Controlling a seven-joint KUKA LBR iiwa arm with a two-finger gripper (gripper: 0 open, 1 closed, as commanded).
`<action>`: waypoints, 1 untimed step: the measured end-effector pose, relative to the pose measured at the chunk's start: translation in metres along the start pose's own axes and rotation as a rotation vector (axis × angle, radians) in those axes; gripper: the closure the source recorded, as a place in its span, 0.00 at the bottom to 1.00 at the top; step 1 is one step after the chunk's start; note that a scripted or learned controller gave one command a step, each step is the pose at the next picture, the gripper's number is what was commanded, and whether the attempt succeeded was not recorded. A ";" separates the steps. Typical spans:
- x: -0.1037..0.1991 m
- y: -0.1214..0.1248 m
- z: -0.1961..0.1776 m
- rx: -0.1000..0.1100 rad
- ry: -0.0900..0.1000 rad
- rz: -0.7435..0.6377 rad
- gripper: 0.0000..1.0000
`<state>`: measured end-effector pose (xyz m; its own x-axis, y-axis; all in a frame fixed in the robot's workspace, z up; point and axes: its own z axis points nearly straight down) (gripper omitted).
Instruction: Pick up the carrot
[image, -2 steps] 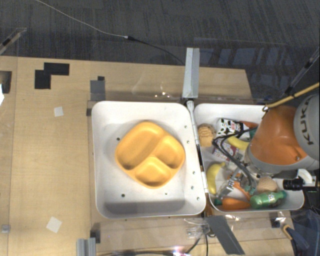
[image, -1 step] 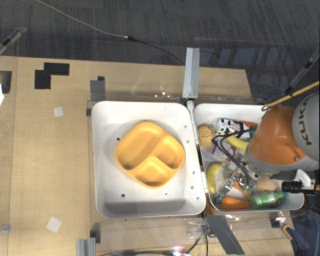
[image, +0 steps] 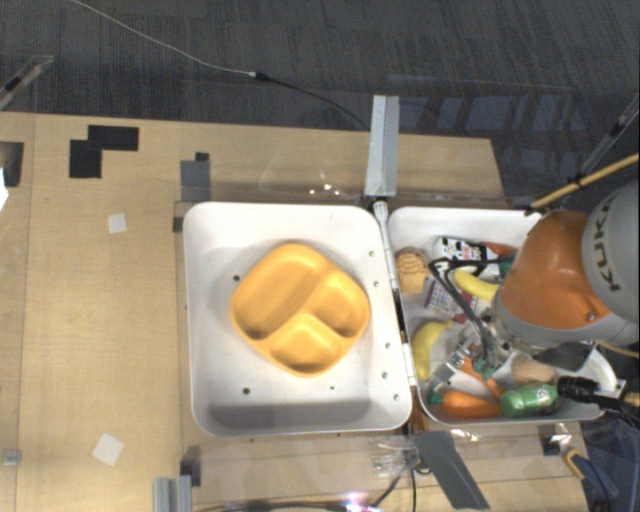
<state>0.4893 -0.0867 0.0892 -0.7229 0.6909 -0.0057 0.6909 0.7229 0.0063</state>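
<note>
Camera view, nearest first: the carrot (image: 468, 404) lies along the right bin's (image: 440, 222) front wall, beside a green vegetable (image: 528, 400), with my jaws (image: 470, 352) hanging just above it, probably lining up a grasp. Whether they're open, I can't tell. Farther left, a yellow tray (image: 300, 308) fills the left bin (image: 210, 330).

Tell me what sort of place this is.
Probably a robotics lab or test bench, not a kitchen. A wooden bench bears two white bins, a grey and orange arm reaches into the right one among toy foods such as a carrot, and cables trail across carpet.
</note>
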 end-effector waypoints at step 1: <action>0.000 0.001 0.000 -0.001 -0.001 0.206 0.00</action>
<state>0.4895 -0.0860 0.0890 -0.5664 0.8241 -0.0053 0.8241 0.5664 0.0082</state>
